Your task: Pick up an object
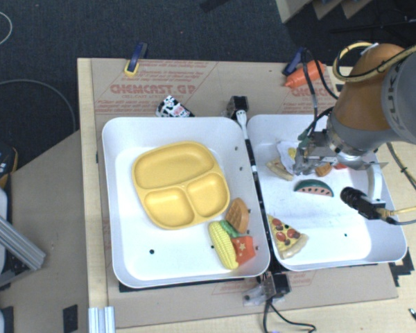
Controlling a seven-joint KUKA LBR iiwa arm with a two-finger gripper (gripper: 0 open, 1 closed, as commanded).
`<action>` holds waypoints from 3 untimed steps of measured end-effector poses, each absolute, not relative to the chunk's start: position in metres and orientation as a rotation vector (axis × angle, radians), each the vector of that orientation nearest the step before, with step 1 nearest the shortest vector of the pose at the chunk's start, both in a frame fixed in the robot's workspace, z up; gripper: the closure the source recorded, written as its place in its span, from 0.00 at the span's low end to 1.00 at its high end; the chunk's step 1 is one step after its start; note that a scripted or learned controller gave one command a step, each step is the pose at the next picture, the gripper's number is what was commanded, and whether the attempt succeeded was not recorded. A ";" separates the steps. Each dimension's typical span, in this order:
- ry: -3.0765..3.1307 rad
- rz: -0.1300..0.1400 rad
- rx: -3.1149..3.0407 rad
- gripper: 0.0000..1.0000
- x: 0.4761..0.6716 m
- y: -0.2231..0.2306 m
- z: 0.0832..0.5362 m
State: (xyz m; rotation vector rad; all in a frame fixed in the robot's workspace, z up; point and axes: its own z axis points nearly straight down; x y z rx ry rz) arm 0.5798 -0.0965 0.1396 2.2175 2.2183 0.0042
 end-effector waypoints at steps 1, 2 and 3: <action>2.219 0.004 2.217 1.00 0.574 -0.095 0.185; 2.219 0.006 2.216 1.00 0.575 -0.095 0.228; 2.226 0.005 2.214 1.00 0.589 -0.054 0.230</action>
